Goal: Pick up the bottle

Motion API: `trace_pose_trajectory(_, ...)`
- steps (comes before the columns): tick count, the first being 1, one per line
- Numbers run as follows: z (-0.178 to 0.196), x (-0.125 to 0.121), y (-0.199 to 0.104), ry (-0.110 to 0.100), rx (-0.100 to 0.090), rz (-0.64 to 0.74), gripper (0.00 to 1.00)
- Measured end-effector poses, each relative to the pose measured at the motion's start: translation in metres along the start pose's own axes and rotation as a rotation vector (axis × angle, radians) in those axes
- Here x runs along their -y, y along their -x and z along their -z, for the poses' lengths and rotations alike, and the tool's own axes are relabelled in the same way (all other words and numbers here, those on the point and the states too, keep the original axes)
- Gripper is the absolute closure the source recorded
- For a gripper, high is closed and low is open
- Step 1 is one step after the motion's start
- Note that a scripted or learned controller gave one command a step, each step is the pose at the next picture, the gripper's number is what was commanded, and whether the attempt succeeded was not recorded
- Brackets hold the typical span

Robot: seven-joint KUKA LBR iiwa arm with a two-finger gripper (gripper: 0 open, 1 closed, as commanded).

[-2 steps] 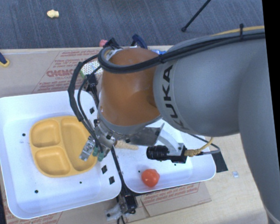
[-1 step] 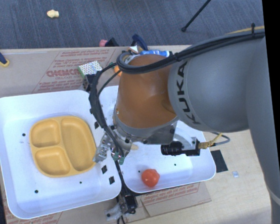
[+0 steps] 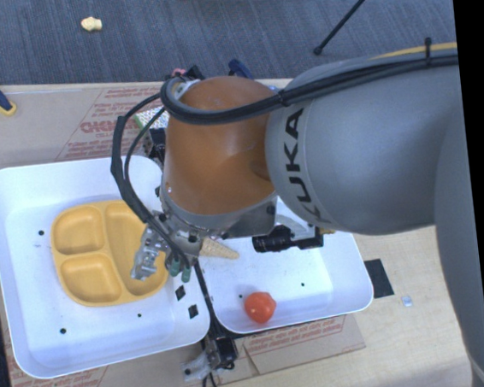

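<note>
The tool [image 3: 149, 262] hangs over the glossy yellow sectioned tray [image 3: 89, 252] in the left bin [image 3: 16, 255]; its grip state cannot be determined. A round red ball [image 3: 259, 307] rests in the right bin [image 3: 337, 281].

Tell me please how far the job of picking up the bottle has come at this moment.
Nothing looks done yet: no bottle can be made out. In hand: the gripper is low over the right edge of the yellow divided tray in the left bin. A red tomato-like ball and a cone-shaped piece lie in the right bin. Left: finding, grasping and lifting the bottle.
</note>
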State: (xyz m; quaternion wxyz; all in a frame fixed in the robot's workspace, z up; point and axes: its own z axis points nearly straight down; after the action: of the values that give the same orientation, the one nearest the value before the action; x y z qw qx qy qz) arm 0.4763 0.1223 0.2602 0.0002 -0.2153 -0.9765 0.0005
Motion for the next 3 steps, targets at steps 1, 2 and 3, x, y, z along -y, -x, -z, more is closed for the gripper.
trace_pose_trajectory(1, 0.032, 0.019, 0.01, 0.001, 0.003, 0.341, 1.0)
trace_pose_trajectory(2, 0.003, 0.08, 0.038, 0.0, 0.0, 0.451, 1.0)
trace_pose_trajectory(3, -0.069, 0.14, 0.075, 0.0, -0.002, 0.488, 1.0)
